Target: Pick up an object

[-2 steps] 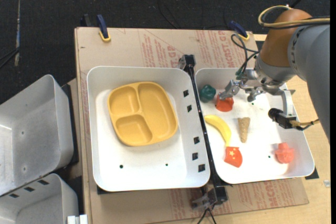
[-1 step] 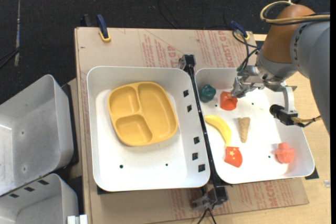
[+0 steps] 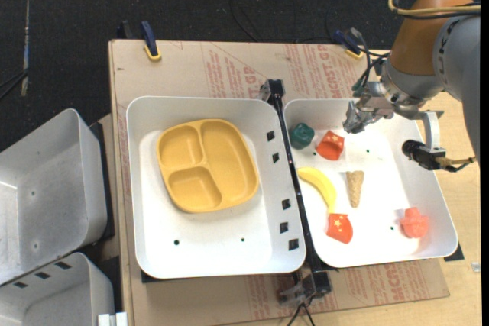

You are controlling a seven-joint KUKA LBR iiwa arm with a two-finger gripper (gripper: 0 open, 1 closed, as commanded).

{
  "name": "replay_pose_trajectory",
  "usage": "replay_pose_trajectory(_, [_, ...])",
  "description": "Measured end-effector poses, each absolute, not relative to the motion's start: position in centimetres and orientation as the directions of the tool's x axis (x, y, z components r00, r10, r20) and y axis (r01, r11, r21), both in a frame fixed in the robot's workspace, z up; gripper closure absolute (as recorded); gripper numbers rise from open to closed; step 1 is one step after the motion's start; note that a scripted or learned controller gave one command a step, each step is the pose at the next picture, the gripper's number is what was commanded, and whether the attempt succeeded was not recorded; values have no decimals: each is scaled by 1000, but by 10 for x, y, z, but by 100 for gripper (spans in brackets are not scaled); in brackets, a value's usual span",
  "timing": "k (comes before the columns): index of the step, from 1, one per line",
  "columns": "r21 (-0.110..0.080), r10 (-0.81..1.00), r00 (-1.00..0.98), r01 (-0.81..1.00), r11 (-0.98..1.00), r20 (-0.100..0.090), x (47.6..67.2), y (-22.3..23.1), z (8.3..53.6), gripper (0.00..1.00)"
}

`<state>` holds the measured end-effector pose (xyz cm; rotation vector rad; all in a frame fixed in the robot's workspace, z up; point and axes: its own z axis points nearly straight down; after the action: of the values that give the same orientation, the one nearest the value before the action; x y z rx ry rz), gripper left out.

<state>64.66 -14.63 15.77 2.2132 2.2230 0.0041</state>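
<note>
Gripper [image 3: 354, 123] hovers just right of red block [image 3: 331, 146], finger state unreadable, nothing visibly held. Risk: descent lands off-centre, nudging block toward teal object [image 3: 302, 135].

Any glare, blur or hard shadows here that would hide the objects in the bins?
Camera view: even, soft light; right bin slightly bright but not blown out; banana and yellow tray sharp with faint shadows; gripper region darker, its fingers hard to resolve.
</note>
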Motion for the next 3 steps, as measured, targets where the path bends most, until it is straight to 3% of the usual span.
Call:
replay_pose_trajectory(1, [6, 1000, -4, 1000, 4, -2, 648, -146, 211, 100])
replay_pose_trajectory(3, [0, 1000, -8, 1000, 8, 2, 640, -44, 235, 100])
